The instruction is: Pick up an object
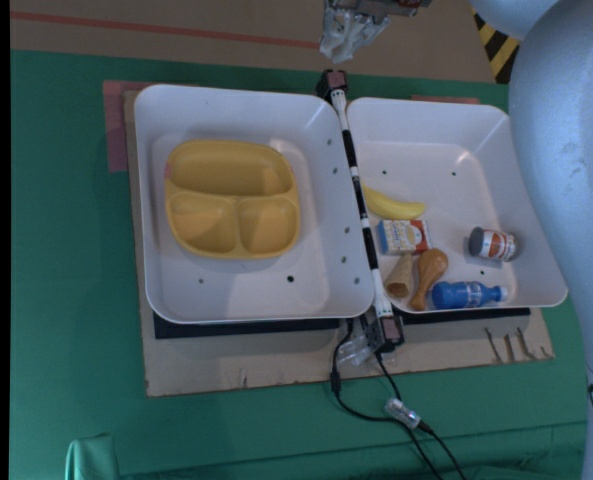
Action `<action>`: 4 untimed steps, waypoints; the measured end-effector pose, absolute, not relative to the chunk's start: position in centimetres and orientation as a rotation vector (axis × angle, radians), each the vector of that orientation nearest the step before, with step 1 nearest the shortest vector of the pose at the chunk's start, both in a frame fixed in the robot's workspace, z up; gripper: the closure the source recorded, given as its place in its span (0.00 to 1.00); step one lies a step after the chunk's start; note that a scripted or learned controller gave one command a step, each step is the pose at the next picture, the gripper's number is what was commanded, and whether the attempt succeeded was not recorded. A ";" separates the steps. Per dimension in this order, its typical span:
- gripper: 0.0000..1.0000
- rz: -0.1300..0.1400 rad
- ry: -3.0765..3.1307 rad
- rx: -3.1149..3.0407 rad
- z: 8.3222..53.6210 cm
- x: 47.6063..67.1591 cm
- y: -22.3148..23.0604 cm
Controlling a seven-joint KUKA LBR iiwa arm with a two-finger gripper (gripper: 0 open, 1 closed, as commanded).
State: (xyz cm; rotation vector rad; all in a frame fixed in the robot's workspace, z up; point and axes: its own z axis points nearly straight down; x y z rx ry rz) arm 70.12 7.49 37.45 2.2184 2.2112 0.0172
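A banana (394, 205), small carton (403, 236), can (492, 244), chicken drumstick (429, 276), cone (400, 276) and blue bottle (466, 294) are lying in the right bin (446, 123). A yellow divided plate (233, 198) is sitting in the left bin (176, 108). The claw (348, 30) is hovering beyond both bins, apparently pinching something pale and crumpled; if not truly held, descending toward an object seems next.

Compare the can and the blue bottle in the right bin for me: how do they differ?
The can is short and stubby, with a white and orange label; the blue bottle is longer, slimmer and necked. The can lies nearer the bin's right wall; the bottle lies near the front rim, beside the drumstick. Both lie on their sides.
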 end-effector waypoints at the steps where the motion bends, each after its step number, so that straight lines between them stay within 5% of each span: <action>1: 1.00 0.018 2.211 2.219 38.5 70.1 12.7; 2: 1.00 0.018 2.211 2.219 40.5 70.1 16.3; 3: 0.00 0.017 2.212 2.219 40.5 70.1 16.3; 4: 0.00 0.006 2.209 2.223 32.7 70.2 12.1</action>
